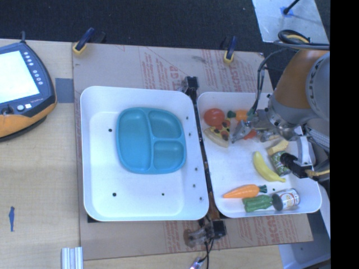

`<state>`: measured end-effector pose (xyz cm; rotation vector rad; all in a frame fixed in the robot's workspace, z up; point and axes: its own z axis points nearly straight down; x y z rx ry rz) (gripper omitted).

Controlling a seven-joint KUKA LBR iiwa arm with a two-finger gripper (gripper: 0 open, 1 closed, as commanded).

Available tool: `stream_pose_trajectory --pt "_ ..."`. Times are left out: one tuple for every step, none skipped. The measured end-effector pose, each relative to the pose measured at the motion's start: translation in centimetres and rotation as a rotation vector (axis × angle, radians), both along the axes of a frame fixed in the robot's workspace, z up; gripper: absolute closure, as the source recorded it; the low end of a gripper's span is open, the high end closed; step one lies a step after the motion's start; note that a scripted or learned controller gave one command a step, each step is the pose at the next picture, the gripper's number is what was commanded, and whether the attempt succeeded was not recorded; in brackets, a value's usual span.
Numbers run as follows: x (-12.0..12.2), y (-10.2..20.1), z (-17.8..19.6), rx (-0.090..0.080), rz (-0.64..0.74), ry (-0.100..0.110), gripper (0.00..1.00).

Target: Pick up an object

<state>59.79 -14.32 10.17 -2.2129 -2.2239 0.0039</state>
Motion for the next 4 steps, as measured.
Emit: stream_pose_trajectory --pt "3.2 -2.4 -1.0 -0.001 0.000 -0.002 0.00" --pt "3.3 -2.4 0.1 -0.001 0.005 -0.001 1.00" --pt "-3.1 5.1 11.3 0.000 0.000 -0.003 1.00" --pt "-12.2 12.0 13.9 -0.001 0.002 0.000 1.00"
